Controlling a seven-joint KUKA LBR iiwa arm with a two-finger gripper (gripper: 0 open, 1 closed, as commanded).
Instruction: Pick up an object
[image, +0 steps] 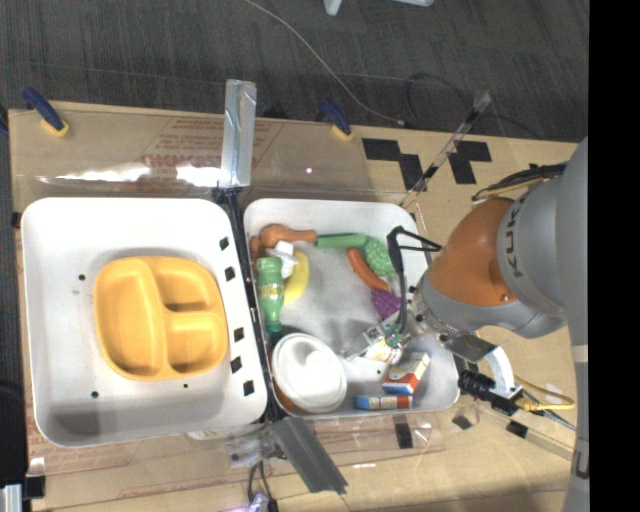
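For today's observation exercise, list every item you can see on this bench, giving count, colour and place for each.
bins: two, white, side by side on the bench
divided tray: one, yellow, in the left bin
bowl: one, white, front left of the right bin
bottle: one, green, left side of the right bin
banana: one, yellow, beside the bottle
carrot: one, orange, right bin, back
grapes: one bunch, purple, right bin
clamps: two, blue and yellow, back edge
arm: one, grey with orange band, right side
gripper: one, in the right bin

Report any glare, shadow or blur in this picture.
Camera view: glare streaks the clear sheet behind the left bin; a soft shadow lies beside the yellow divided plate; the small items near the arm look soft and hard to tell apart.
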